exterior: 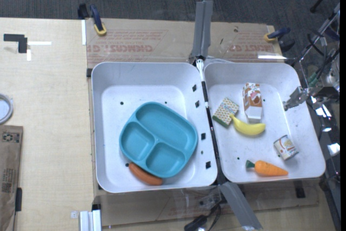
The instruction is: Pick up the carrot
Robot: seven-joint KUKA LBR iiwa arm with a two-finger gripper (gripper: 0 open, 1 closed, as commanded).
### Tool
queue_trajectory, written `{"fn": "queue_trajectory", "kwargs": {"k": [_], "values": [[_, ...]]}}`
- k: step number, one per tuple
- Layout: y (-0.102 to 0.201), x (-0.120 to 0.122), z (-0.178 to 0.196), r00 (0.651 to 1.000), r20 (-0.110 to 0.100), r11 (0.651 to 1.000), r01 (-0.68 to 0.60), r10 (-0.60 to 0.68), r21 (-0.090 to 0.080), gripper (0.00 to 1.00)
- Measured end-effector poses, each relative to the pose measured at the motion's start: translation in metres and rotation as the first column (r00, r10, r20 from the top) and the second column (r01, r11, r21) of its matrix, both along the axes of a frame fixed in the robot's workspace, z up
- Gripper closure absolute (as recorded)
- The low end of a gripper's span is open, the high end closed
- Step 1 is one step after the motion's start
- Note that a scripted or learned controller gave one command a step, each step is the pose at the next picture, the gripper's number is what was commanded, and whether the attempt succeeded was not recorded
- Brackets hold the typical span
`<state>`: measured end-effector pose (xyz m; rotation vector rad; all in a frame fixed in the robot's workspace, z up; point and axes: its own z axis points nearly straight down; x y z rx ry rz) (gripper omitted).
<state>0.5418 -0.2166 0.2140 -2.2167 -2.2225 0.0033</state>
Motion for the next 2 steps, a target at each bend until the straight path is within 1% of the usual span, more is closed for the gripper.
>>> {"fn": "queue_trajectory", "kwargs": {"k": [1, 2], "values": [[-0.002, -0.065, -0.08, 0.992, -0.004, 0.992, 0.122, -0.122, 0.006, 0.0], [0.081, -0.058, -0.055, 0.995, 0.001, 0.995, -0.101, 0.101, 0.001, 0.0]]}}
